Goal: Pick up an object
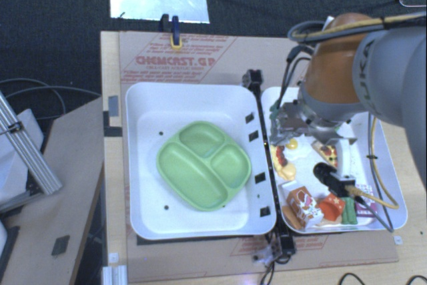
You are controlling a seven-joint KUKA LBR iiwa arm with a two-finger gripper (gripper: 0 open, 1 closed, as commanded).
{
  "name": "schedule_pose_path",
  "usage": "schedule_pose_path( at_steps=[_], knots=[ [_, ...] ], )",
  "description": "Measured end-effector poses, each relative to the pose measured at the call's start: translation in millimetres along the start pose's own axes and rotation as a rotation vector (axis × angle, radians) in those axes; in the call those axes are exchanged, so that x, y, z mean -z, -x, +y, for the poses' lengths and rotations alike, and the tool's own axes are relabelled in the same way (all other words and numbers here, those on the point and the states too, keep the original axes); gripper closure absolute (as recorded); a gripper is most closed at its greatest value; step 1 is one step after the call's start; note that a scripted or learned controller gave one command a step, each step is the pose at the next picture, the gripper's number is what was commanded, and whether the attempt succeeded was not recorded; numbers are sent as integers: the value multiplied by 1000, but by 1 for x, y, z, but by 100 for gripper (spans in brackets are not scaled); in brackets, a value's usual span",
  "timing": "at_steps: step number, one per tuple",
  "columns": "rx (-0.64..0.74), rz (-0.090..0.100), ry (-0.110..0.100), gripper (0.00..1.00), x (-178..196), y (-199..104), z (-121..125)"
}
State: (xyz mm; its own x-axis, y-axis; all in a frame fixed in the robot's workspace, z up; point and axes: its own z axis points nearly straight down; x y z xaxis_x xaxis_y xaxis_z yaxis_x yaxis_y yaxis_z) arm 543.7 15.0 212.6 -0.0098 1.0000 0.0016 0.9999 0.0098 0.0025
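Note:
My gripper [288,125] hangs low over the back left part of the right bin [392,191], under the grey arm with its orange band. Just below it lie a small yellow piece [292,143], a red and yellow toy [280,157] and a pale yellow toy [286,171]. A pizza-slice toy [327,154] lies to their right. Along the bin's front sit a red and white box [303,203], an orange-red toy [331,209] and a green piece [350,211]. Nothing visibly sits in the gripper.
The left bin [143,143] bears a green divided plate [204,165]. A black divider rail [261,143] runs between the bins. The arm covers much of the right bin's back half.

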Motion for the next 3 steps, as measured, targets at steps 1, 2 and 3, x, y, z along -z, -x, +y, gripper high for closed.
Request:
schedule_pose_path(
  at_steps=[1,2,3],
  knots=[
    [0,0,-1,100,6,-41,-2],
    [-4,-1,-2,100,3,-50,-5],
    [-6,-1,-1,100,3,-48,-2]
  ],
)
